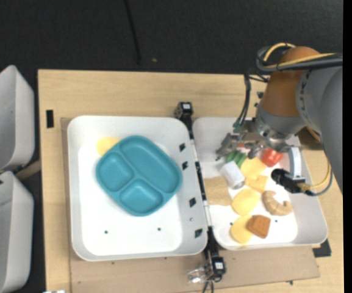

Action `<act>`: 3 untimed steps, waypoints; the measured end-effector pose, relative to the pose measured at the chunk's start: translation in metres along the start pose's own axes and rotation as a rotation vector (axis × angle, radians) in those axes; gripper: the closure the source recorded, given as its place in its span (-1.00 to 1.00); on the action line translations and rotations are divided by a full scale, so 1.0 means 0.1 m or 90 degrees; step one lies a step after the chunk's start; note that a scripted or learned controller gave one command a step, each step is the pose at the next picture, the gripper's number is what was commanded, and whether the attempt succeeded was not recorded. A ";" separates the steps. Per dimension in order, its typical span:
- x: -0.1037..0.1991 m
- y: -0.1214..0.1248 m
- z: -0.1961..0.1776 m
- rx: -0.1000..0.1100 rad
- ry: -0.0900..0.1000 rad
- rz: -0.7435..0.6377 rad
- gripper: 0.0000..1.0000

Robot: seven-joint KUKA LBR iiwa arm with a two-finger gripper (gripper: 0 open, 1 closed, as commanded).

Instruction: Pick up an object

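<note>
Over right bin [310, 227], pincer [240, 148] state unclear; food toys crowd beneath; teal tray [139, 174] left.

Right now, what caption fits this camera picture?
Robot pincer hovers over toy food in the right bin; a blue tray fills the left.

Light wooden bench top [121, 93] carries two shallow white plastic bins, left [81, 224] and right [310, 224], side by side. Two white padded blocks [2, 127] sit off its left edge.
</note>
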State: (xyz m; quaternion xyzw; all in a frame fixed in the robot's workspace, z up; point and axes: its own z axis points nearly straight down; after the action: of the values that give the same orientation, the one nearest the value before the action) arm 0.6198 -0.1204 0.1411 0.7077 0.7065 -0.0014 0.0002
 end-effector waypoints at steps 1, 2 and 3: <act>-0.01 0.00 0.42 0.000 0.000 0.001 -1.00; -0.02 0.01 0.29 -0.004 0.000 0.004 1.00; 0.06 0.01 -0.29 -0.004 0.001 -0.003 1.00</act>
State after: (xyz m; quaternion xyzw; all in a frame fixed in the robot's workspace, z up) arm 0.6209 -0.1148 0.1700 0.7063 0.7080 0.0014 0.0022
